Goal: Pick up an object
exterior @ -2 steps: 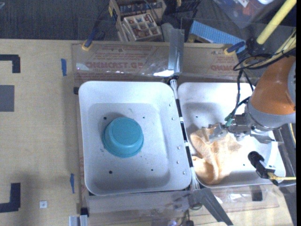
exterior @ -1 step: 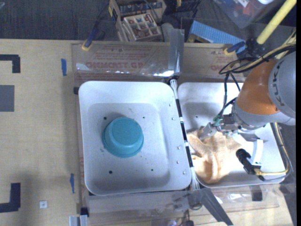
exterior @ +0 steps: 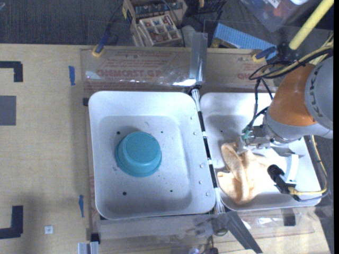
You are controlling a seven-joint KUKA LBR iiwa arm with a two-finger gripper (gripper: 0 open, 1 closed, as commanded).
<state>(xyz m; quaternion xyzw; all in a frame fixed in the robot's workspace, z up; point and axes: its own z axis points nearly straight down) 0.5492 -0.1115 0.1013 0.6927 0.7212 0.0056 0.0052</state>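
Camera view ref: locate the tan crumpled item first. It lies in the right bin, in the near-left part of the floor, close against the wall shared w/ the other bin. It looks soft and cloth-like (exact material not readable), w/ a pale upper end and a darker orange-tan lower end.

Gripper sits directly over the item's upper end, at or very near its surface; you can't confirm contact from this angle. Jaw state: not readable, since the wrist body hides the tips, so don't take the item as held.

Arm enters from the right side of the view, orange band above the wrist, and covers much of the right bin's far-right area.

Left bin stands just beside the right one, rims touching. It holds one blue bowl, upside down, approx. centre-left of the floor and well apart from the tan item. Small dark specks dot the floor around it.

Bench is pale wood w/ black corner marks at the left edge and blue tape near the left bin's far corner.
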